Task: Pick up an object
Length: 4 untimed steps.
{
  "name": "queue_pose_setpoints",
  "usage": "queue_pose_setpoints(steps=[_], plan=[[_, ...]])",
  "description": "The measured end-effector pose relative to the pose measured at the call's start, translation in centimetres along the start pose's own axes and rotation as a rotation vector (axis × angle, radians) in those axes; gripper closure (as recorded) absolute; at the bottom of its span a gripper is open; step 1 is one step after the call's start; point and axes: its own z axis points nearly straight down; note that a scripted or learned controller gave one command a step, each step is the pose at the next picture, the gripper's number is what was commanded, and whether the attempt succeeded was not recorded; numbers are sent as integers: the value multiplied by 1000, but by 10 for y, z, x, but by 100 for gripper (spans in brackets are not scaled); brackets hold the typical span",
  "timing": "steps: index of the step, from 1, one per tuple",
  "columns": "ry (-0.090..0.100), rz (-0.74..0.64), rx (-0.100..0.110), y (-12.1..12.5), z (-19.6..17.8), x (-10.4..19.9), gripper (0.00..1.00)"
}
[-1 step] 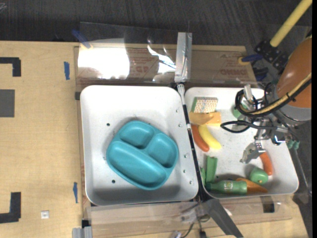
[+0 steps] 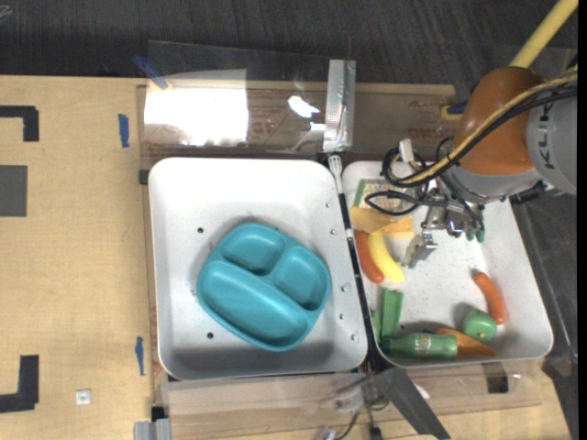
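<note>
The right bin (image 2: 537,324) holds several toy foods. A yellow banana (image 2: 386,262) lies beside a red-orange piece (image 2: 369,256) at the bin's left wall. Along the front lie a green stick (image 2: 392,310), a green bottle (image 2: 420,344) and an orange carrot (image 2: 466,343), with a green pepper (image 2: 479,323) close by. A red-orange sausage (image 2: 491,293) rests at the right. My gripper (image 2: 419,246) hangs over the bin's bare middle, just right of the banana, and nothing shows in it.
The left bin (image 2: 174,200) carries a teal divided plate (image 2: 264,285). A flat orange piece (image 2: 374,220) and a printed packet (image 2: 383,196) lie at the right bin's back left, partly under black and yellow cables (image 2: 413,168). The arm's orange band (image 2: 495,122) looms over the back right.
</note>
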Motion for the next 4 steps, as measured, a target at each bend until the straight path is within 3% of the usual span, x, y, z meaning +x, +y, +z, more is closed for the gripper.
queue_pose_setpoints(steps=[1, 3, 4], plan=[[-19, -103, 5, 2, 10, -2, 0], [-30, -72, 3, 10, 10, 25, 0], [-31, -244, 8, 12, 10, 52, 0]])
